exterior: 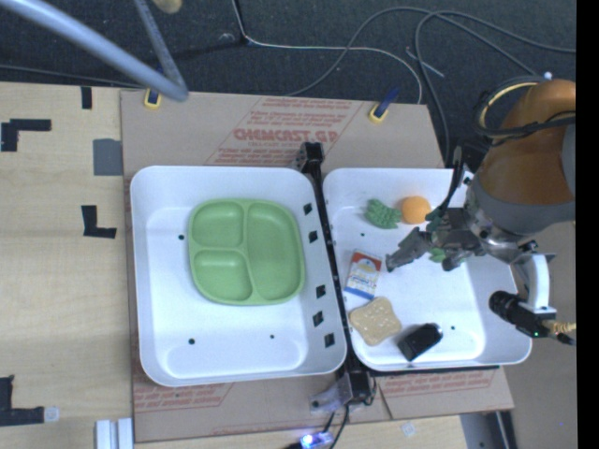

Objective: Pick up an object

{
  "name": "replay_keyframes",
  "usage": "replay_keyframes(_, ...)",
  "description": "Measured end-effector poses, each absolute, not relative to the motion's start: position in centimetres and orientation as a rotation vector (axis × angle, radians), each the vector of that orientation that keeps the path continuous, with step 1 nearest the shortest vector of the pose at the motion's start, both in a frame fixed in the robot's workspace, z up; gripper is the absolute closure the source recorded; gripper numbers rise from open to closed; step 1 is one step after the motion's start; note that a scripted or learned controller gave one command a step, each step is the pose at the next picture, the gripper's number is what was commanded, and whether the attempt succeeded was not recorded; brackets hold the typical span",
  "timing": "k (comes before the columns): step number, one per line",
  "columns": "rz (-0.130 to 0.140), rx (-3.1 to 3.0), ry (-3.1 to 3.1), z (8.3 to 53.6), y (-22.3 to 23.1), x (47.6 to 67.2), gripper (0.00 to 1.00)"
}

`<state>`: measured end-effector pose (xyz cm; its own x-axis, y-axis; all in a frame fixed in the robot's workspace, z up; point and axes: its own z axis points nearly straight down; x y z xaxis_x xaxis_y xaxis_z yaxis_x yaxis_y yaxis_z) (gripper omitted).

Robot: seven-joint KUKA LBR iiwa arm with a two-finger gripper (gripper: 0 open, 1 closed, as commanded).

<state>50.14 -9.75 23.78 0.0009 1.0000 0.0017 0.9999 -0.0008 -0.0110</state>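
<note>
The gripper [412, 251] hangs over the right bin [468, 340], and its fingers [404, 253] stand apart with nothing between them. No object is chosen yet, I think. Just beside the fingers, toward the divider, lies a small red and blue packet [362, 275]; above them are a green toy [381, 214] and an orange ball [414, 210], touching each other. Below the fingers lie a tan biscuit-like piece [375, 321] and a black object [419, 340].

The ball may roll away if one finger touches it first, and the flat packet may slip out.

I count five objects in the right bin, one of each, and one green divided plate [247, 252] in the left bin [159, 344].
</note>
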Motion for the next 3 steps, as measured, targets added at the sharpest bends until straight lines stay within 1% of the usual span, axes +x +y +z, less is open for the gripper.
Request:
replay_keyframes(1,0.002,-2.219,-2.222,24.2,-9.7,50.3,0.00)
replay_keyframes(2,0.009,-2.217,-2.216,17.8,-10.1,50.0,0.00)
replay_keyframes(3,0.007,-2.217,-2.217,12.9,-10.1,50.7,0.00)
